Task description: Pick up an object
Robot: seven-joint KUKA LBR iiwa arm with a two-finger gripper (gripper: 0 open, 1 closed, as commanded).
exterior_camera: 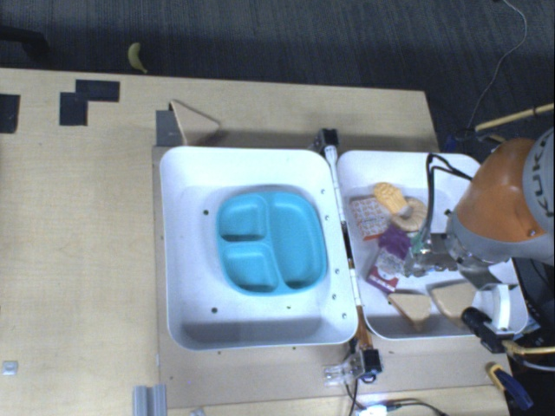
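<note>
Objects for picking lie heaped in the right bin (354,232): a purple packet (395,243), a printed card (367,216), a tan biscuit-like piece (390,198), a small dark red packet (381,276) and two pale brown wedges (414,306) near the front wall. From my seat I see the gripper (422,254) low over the purple packet, reaching in from the right under the grey arm (486,254) and its orange band (501,199); whether it is spread or pinching anything I cannot tell. Just beside, touching along a shared edge, sits the left bin (186,232), which holds a turquoise divided tray (271,241) with three compartments. Both bins rest on a pale wooden bench (78,258) marked with black tape squares (87,100) at the far left. Beyond the bench lies dark grey carpet (286,24), where a small yellow curved thing (136,57) sits, and a thin cable (507,46) trails down at far right.
</note>
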